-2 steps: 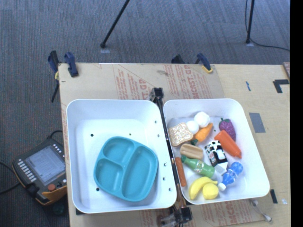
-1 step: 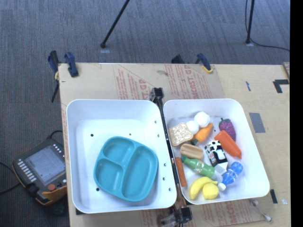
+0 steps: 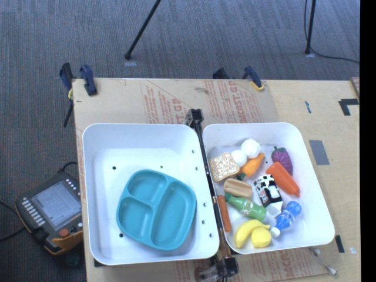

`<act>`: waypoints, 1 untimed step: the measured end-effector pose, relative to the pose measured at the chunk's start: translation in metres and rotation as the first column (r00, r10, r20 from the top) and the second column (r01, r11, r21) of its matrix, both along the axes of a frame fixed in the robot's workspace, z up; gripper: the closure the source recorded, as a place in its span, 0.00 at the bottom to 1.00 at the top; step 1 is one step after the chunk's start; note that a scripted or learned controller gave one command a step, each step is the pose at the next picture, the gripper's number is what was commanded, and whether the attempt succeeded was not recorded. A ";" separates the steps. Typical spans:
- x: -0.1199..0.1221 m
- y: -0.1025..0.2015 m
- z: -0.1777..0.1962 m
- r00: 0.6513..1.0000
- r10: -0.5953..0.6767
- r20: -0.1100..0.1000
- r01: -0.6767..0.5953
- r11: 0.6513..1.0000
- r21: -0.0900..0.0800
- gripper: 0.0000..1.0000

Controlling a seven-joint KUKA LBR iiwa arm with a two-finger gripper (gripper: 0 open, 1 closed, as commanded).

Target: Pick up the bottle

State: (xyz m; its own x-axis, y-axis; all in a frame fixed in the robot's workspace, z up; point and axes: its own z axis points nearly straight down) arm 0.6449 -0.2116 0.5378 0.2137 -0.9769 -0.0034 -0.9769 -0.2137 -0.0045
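The green bottle [image 3: 247, 205] lies on its side in the right bin [image 3: 311, 213], near the middle of the toy heap, its narrow neck pointing toward the divider between the bins and its body running toward the bin's near right corner. Taking the bottle as the landmark: a hot dog bun [image 3: 237, 187] lies just above it, touching or nearly so; a black-and-white carton [image 3: 267, 191] sits just to its upper right; a yellow banana [image 3: 249, 230] and a lemon [image 3: 261, 238] lie just below it; a thin orange sausage [image 3: 224, 212] lies beside its neck end, along the bin wall. Further out from the bottle are a blue-and-white toy [image 3: 287, 215] to its right, a carrot [image 3: 284, 178] and a purple fruit [image 3: 282, 157] up and right, and a cracker [image 3: 223, 166] with white eggs [image 3: 246, 151] above. Well to the bottle's left, the left bin [image 3: 97, 151] bears a teal divided plate [image 3: 156, 210]. Both bins stand on the brown counter [image 3: 235, 98].

The tool is nowhere over the bins, so I cannot tell how far open it is or whether it has hold of anything. By my reading, the task is at its start: the approach is not yet made. The next move calls for coming down over the bottle's body, fingers set across its narrow width, clear of the bun and the banana crowding it
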 end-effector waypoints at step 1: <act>0.000 0.007 0.000 0.963 0.269 0.000 -0.269 0.963 0.000 1.00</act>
State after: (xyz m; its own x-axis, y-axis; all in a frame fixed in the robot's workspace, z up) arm 0.6449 -0.2043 0.5376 0.4685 -0.8835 -0.0033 -0.8835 -0.4685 -0.0040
